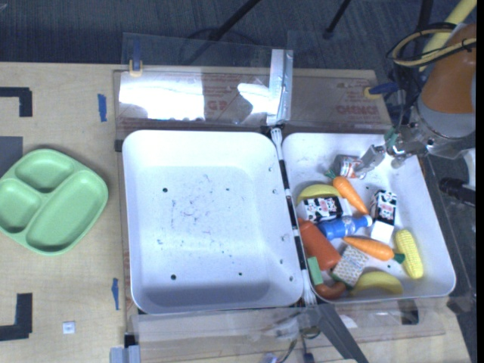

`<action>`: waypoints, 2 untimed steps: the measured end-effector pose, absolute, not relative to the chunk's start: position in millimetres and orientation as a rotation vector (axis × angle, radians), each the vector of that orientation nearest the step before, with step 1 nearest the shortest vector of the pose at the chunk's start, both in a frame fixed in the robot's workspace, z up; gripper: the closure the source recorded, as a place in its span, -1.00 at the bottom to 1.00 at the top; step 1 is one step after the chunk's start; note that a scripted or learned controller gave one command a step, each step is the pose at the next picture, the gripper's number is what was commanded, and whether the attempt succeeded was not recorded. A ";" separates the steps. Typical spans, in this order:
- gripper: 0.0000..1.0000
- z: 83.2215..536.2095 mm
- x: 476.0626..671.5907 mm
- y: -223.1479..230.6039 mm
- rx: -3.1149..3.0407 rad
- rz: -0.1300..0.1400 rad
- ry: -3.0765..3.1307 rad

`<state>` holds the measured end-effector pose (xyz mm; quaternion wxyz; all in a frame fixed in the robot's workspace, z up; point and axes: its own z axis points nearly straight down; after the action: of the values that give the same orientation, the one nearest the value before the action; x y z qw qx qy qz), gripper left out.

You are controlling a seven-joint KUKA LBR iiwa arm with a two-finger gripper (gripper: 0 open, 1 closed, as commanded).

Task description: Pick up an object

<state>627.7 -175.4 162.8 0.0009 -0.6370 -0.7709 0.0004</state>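
Observation:
The right bin (439, 203) holds a heap of toy food. An orange carrot (349, 193) lies near the top, with a second carrot (369, 246) lower down. Around them are a yellow banana (312, 193), a cow-patterned box (327, 208), a blue bottle (346, 227), a red-orange pepper (319, 248), a corn cob (408, 252) and a small carton (386, 206). A small silvery object (345, 164) sits at the bin's back. My gripper (373, 157) hangs low over the back of this bin, just right of the silvery object and above the upper carrot.
The left bin (136, 203) stands beside the right one. A green divided plate (49, 199) rests on the bench at far left. A clear plastic panel (204, 89) rises behind the bins. The arm's orange band (450, 82) and cables sit at the upper right.

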 end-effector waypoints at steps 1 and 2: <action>-1.00 111.0 627.4 -125.2 -1.676 -0.006 -2.667; -1.00 93.5 608.6 -120.6 -1.568 -0.014 -2.745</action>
<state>608.6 -120.6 93.5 -0.0098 -0.4961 -0.8682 -0.0044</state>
